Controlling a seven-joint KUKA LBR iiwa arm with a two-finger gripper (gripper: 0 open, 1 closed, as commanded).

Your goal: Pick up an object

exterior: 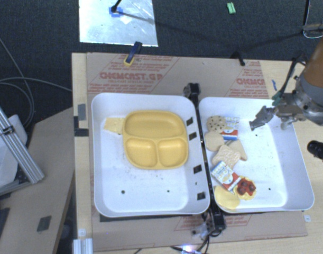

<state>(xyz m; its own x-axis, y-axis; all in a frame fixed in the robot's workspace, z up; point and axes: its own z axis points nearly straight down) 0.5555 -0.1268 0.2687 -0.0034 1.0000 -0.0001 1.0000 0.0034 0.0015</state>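
Note:
In the right bin (288,192), several toy foods lie along the left side. They include a chocolate-chip cookie (216,123), a small white packet with red and blue print (230,129), a tan bread slice (229,155), a blue-and-white packet (221,171), a red-topped piece (246,187) and a yellow disc (226,198). My gripper (269,124) hangs over the upper middle of this bin, to the right of the cookie and the white packet. It is open, with nothing between its fingers.
The left bin (111,194) bears a yellow divided tray (153,139) with a pale yellow piece (113,125) at its left edge. A black divider (198,142) runs between the bins. The arm comes in from the upper right.

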